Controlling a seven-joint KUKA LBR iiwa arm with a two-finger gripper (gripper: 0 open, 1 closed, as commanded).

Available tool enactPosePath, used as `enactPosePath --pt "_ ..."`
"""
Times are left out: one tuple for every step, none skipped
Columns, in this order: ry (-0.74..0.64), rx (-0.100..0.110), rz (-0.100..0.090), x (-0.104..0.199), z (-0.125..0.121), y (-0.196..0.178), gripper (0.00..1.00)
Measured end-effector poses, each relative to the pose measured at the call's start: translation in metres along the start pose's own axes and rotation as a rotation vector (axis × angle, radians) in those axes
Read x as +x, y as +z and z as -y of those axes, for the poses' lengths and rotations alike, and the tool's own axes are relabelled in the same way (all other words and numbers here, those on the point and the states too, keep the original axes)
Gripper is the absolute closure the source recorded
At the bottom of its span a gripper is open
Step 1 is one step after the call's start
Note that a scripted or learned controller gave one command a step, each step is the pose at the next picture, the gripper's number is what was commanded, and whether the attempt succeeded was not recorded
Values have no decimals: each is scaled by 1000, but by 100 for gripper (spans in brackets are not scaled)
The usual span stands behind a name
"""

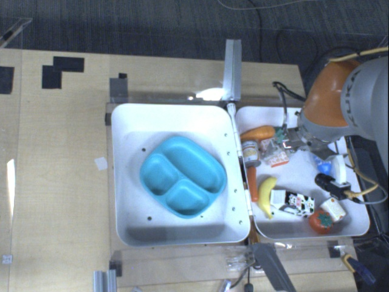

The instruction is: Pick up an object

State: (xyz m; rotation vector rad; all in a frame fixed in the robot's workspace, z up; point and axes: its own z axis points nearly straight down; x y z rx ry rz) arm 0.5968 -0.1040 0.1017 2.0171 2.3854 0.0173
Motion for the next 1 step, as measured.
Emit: enactPosePath --pt "-102 11 -6 60 -57 -136 100"
